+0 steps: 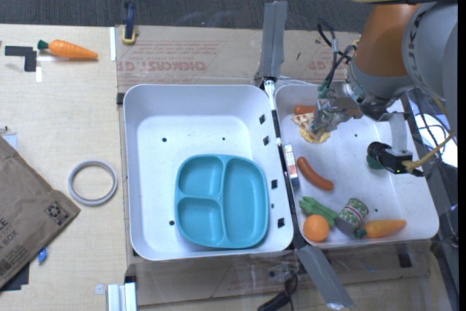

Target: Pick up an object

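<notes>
Under the jaws (320, 129) I see a yellow toy (317, 133); I cannot tell their state, so no pick is confirmed yet.

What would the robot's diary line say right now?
arm: over right white bin | gripper: low at yellowish toy food | red toy sausage: untouched | blue divided plastic tray: left bin

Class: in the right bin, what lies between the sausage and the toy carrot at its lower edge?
In the camera view, the small can lies between sausage and toy carrot.
</notes>
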`<state>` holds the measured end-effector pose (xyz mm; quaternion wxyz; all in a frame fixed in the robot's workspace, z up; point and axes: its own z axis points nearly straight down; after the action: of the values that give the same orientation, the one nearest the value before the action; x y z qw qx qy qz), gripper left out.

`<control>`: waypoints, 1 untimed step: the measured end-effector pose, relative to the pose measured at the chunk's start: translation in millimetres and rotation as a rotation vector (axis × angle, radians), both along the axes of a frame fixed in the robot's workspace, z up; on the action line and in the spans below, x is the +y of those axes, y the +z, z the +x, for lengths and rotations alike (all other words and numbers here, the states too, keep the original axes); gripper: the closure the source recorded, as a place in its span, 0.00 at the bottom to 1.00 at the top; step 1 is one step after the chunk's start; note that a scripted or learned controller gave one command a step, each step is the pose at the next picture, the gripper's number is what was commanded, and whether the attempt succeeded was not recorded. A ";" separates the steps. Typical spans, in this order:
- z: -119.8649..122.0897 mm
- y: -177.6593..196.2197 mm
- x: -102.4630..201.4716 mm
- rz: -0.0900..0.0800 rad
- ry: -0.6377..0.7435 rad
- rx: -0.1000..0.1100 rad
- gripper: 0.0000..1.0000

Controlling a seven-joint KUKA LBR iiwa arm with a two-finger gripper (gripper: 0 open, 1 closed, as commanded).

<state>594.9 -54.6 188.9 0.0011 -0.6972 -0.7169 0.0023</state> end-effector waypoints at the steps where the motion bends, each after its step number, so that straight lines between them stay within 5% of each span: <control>1: -27.8 0.8 -33.9 0.001 -0.078 0.002 1.00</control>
<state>567.1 -88.5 189.6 0.0023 -0.7247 -0.6891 0.0028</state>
